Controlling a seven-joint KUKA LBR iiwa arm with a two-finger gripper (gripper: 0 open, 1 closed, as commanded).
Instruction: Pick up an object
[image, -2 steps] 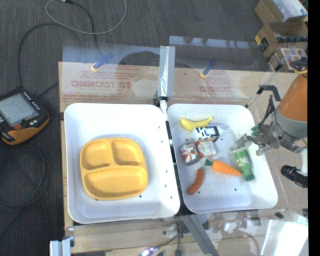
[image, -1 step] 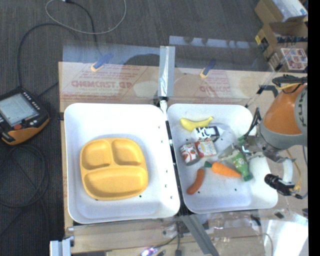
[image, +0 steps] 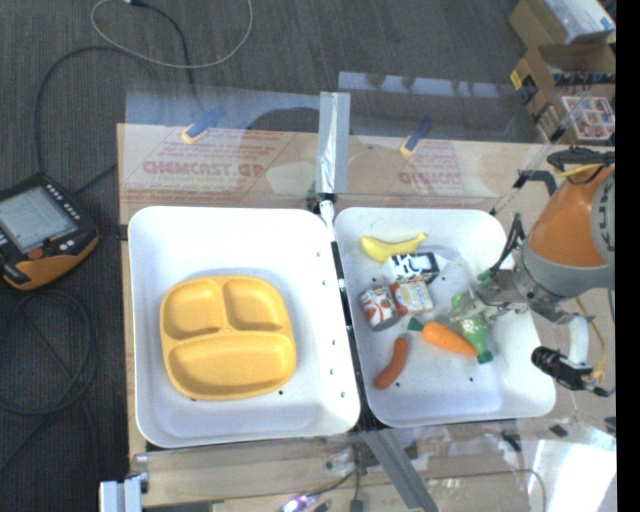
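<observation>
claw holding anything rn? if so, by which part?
Cannot tell. The claw sits low in the right bin by the carrot's green end, but no object shows clearly between its fingers.

Left of the gripper (image: 478, 305), the carrot (image: 446, 339) and banana (image: 391, 245) look smooth plastic; the divided yellow tray (image: 228, 336) beyond, glossy plastic.

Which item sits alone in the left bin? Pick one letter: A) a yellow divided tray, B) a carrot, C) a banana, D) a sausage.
A: the yellow divided tray lies alone in the left bin, while the banana, carrot and sausage all lie in the right bin.
</observation>
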